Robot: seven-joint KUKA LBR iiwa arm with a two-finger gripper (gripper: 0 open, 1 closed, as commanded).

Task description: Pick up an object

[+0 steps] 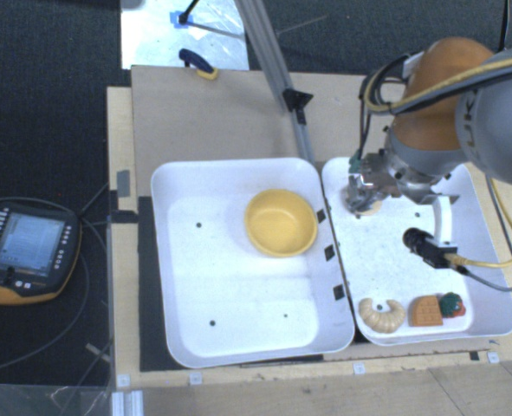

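Camera view: my end effector (360, 194) sits at the right bin's (489, 232) upper-left.
Fingers: I cannot tell their state.
Nearest target: croissant (382, 315), at 5 o'clock from me, long axis 3-to-9.

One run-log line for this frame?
gripper: low, right bin far-left | grasp: unconfirmed | yellow bowl: left bin | near edge: croissant, cracker

A yellow bowl (281, 222) is seen in the left bin (186, 319); the hand (360, 199) is lowered over the right bin (489, 319), near toy foods (411, 311).
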